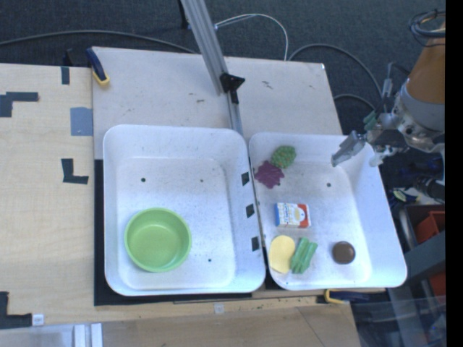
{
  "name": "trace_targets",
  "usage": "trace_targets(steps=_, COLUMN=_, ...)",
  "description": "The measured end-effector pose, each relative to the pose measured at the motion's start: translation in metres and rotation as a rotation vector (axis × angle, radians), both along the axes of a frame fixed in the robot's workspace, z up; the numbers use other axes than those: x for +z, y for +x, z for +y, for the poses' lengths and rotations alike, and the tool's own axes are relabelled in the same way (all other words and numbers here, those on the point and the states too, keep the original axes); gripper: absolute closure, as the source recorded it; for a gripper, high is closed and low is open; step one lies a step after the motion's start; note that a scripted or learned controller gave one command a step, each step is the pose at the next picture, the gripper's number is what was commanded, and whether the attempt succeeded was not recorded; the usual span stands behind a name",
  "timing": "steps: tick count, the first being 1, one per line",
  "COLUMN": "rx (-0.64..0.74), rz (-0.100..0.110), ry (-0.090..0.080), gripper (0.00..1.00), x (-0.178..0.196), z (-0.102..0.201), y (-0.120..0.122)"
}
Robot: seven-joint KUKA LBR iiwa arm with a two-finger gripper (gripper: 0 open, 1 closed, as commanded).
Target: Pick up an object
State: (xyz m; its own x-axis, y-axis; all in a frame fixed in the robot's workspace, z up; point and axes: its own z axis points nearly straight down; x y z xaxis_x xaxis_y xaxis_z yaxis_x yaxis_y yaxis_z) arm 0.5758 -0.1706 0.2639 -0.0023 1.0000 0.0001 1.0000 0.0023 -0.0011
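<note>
We see the claw (354,149) over the right bin's (376,215) far edge, green bowl (158,239) in the left bin (173,150), small carton (292,215), brown ball (343,252), purple piece (268,173) beside green lump (283,155).

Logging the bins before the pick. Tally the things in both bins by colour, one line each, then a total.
Green: 3, bowl, bumpy ball, stick
Purple: 1, lump
Yellow: 1, oval
Brown: 1, ball
White and red: 1, box
Total: 7
</note>
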Motion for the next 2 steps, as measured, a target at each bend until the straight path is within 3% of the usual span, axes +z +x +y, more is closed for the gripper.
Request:
trace_targets(steps=1, rx=0.0, rz=0.0, ry=0.0, gripper=0.0, x=0.0, z=0.0, y=0.0)
trace_targets(steps=2, rx=-0.001, rz=0.005, ry=0.0, gripper=0.0, x=-0.054, z=-0.001, y=0.007)
